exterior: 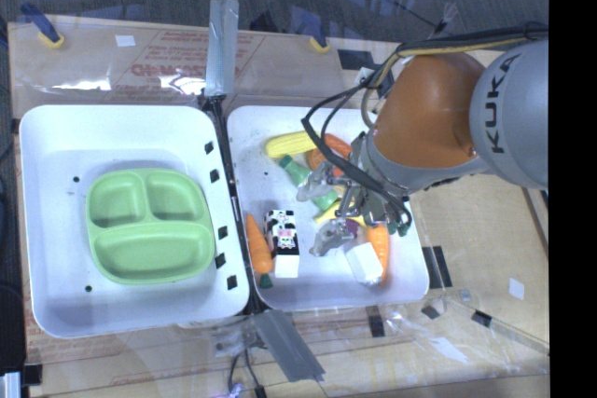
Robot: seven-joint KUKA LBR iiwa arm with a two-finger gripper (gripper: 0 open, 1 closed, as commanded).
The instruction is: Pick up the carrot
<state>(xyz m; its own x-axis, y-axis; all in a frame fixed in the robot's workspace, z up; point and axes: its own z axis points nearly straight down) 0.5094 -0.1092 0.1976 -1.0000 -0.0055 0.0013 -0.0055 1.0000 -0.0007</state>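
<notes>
Orange carrot along bin's left wall

**Count of things on the bench**

Two shallow white bins side by side: left bin, right bin.

In the left bin, one green divided plate, with three compartments.

In the right bin:
- Two carrots: one carrot along the left wall, one near the front right corner.
- One yellow corn cob toward the back edge.
- One black-and-white carton near the front edge.
- One white piece beside the right carrot.
- A few green and orange bits under the arm, too hidden to count.
</notes>
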